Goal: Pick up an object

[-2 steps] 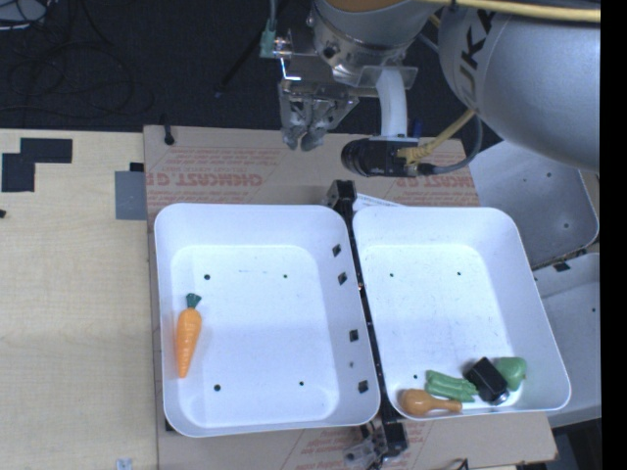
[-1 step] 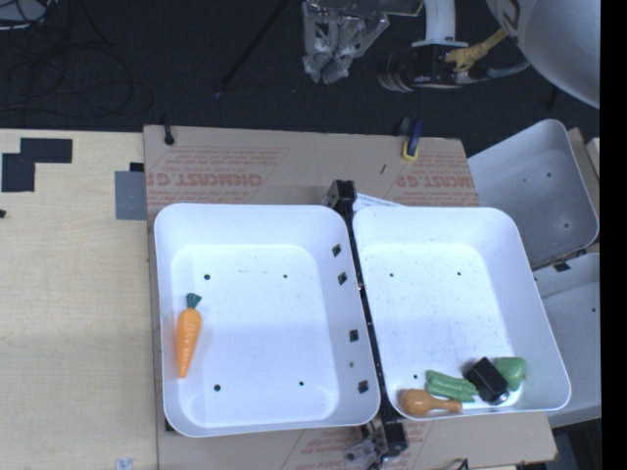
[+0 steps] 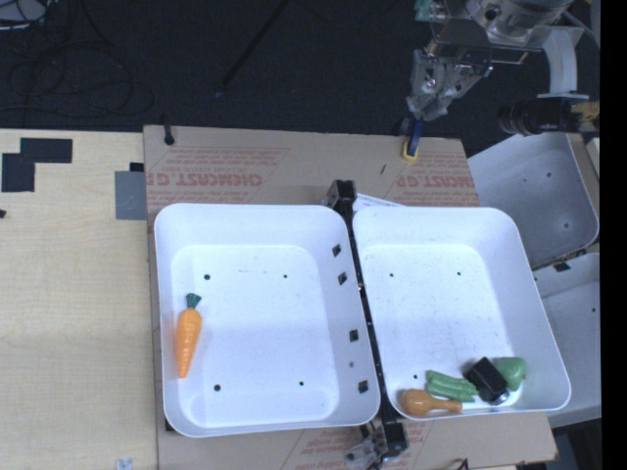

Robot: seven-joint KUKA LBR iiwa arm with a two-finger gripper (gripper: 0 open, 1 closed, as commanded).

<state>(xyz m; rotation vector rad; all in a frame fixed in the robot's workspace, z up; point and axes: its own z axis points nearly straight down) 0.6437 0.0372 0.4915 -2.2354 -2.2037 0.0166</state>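
White plastic forms the two shallow bins that sit side by side on a sheet of printed cardboard (image 3: 294, 169) across the middle and lower part of the frame, joined along a dark strip of clips. At the lower left of the left bin (image 3: 167, 262) lies a toy carrot (image 3: 187, 336), orange with a small green top, its length running roughly up and down the picture and close to the bin's left wall. The right bin (image 3: 524, 262) keeps its things bunched in its lower right corner: a tan, pear-shaped piece (image 3: 428, 402) nearest the bottom rim, a green pod-like toy (image 3: 451, 386) just above it, a black block (image 3: 486, 380) touching the pod's right end, and a rounded green piece (image 3: 511, 369) tucked behind the block against the wall. High in the upper right of the frame, the grey arm (image 3: 509, 8) hangs above the counter beyond the far edge of the bins, well apart from every toy. Its hand (image 3: 428, 106) points down toward a small yellow and blue object (image 3: 412, 145) at the cardboard's far edge; whether the hand is spread or pressed together cannot be told from this angle, and nothing is visibly held.
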